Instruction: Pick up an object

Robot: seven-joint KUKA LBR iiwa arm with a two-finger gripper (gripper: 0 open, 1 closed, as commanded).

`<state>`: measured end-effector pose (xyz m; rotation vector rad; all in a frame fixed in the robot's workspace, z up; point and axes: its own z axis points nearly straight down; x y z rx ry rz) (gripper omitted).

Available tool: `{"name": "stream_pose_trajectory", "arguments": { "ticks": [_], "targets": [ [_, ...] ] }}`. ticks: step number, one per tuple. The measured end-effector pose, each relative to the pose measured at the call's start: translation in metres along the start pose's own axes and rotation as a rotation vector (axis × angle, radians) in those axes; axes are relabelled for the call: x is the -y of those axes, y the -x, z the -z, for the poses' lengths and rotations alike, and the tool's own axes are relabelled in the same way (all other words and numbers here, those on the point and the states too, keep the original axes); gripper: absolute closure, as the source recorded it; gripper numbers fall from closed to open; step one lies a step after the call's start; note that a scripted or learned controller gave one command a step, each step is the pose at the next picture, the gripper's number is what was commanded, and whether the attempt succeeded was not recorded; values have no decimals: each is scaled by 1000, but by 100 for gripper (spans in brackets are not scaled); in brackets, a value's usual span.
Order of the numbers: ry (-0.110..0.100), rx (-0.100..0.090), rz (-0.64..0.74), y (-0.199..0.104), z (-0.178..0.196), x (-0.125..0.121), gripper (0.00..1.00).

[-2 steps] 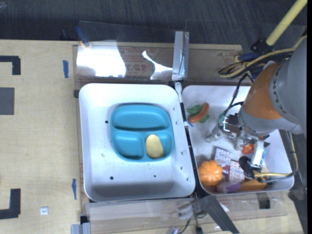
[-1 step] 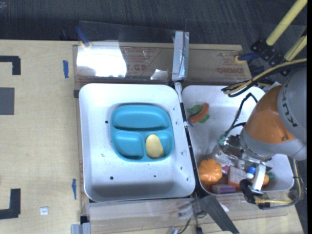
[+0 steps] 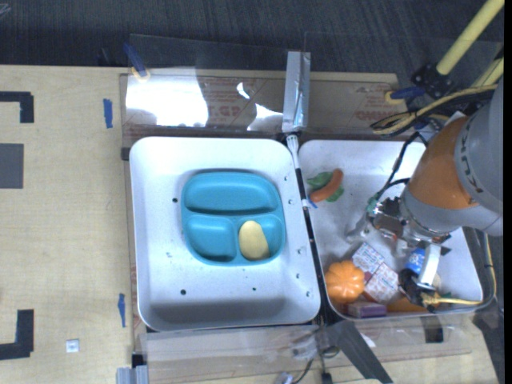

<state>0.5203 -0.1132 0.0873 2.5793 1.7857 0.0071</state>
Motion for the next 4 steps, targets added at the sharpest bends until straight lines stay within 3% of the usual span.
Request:
{"name": "stream_pose_trajectory", "arguments": {
  "ticks": [1,2,3,4],
  "targets": [
    [-2,3,55,82,0,13,0],
    [-2,1,-203,49,-1,-37,0],
    [0,2,-202,49,10,-37,100],
    [-2,0,105,-18,102,-68,100]
  ]
}}
